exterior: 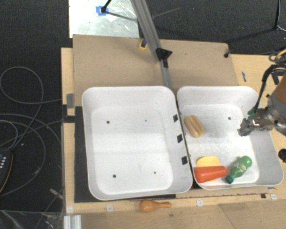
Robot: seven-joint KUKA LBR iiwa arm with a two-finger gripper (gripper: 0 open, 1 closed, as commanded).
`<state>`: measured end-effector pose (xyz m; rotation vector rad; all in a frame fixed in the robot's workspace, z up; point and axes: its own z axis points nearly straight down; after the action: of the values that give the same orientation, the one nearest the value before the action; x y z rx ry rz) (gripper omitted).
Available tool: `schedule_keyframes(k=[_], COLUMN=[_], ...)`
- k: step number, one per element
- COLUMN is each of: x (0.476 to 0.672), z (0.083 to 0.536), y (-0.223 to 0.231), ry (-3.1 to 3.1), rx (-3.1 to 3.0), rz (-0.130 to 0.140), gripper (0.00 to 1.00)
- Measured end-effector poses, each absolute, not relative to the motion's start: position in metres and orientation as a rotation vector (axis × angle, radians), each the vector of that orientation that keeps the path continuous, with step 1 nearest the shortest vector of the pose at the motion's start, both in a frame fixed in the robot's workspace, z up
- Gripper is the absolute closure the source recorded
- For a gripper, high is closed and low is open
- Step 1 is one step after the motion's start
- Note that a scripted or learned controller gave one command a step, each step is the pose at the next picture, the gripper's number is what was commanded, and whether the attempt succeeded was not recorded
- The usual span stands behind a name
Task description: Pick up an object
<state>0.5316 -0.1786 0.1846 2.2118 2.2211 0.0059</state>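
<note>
The left bin (131,142) has an open white floor from wall to wall, so a gripper could come down anywhere inside it. In the right bin (214,106) the far half and the middle are open, apart from a tan wooden block (194,126) lying just beside the dividing wall. The near edge is crowded: a yellow piece (208,161), an orange carrot (210,173) and a green bottle (239,169) lie close together, the carrot touching the bottle's end. The gripper (248,126) hangs over the right side of that bin. A slanted grey pole (148,25) crosses above the far worktop (114,61).
</note>
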Motion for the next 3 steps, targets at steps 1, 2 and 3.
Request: schedule_keyframes(k=[1, 2, 3], x=[0.540, 0.541, 0.564], z=[0.242, 0.283, 0.271], y=[-0.187, -0.188, -0.139], ry=[2.221, 2.223, 2.232], rx=[2.210, 2.210, 2.209], rz=[0.006, 0.005, 0.004], gripper=[1.00, 1.00, 1.00])
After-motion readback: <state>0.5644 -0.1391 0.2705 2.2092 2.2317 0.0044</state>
